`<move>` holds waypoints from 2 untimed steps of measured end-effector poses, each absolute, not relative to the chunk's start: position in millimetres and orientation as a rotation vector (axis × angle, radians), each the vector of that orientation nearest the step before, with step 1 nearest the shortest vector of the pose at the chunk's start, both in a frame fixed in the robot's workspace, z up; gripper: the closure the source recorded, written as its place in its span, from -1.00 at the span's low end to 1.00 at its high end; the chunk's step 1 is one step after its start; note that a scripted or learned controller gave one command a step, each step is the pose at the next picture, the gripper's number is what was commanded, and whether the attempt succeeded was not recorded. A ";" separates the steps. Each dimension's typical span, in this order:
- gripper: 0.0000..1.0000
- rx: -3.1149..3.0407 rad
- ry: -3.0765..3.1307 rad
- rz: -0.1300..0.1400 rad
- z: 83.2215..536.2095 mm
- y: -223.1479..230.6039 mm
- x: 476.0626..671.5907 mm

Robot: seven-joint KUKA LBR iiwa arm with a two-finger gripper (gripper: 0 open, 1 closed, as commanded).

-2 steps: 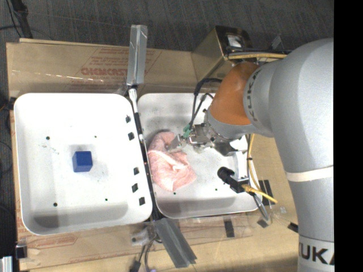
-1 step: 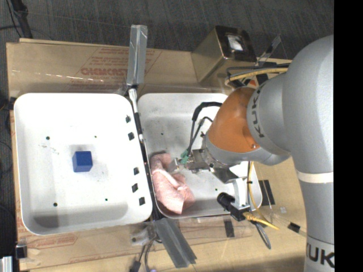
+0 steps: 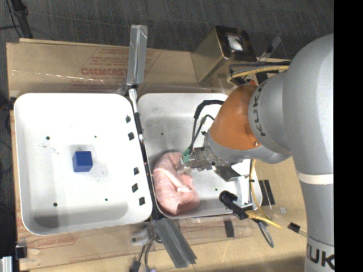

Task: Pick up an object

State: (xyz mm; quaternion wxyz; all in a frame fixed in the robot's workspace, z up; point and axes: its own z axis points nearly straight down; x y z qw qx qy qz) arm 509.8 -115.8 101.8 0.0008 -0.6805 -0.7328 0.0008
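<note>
Item: pink soft object (image 3: 174, 184), lumpy and cloth-like, lying in the right bin (image 3: 164, 109) against its lower left corner, close to the divider between the two bins. Gripper (image 3: 189, 160): positioned at the upper right edge of the pink soft object, just touching or just above it; whether its fingers are spread or pressed together cannot be told, as the wrist hides them. Arm (image 3: 295, 112): grey, with an orange band (image 3: 233, 123) above the wrist, entering from the right and covering much of the right bin; the letters "KU" read on the grey housing beside the band, and "KU" again on the lower link at the bottom right corner. Cables (image 3: 199, 115): black, looping from the wrist over the bin floor. Left bin (image 3: 34, 118): white, shallow, holding one blue cube (image 3: 83, 161) near its centre, well apart from the pink soft object. Cardboard sheet (image 3: 74, 61): brown, beneath and behind both bins, printed in red with lettering too faint to read with certainty. Metal bracket (image 3: 136, 55): grey strip standing at the top of the seam between the bins. Small brown box (image 3: 222, 52): behind the right bin, bearing a white label, text illegible.
</note>
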 end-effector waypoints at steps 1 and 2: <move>-1.00 -2.138 -2.301 0.003 102.0 -116.3 509.7; -1.00 -2.084 -2.353 0.003 92.0 -98.4 527.4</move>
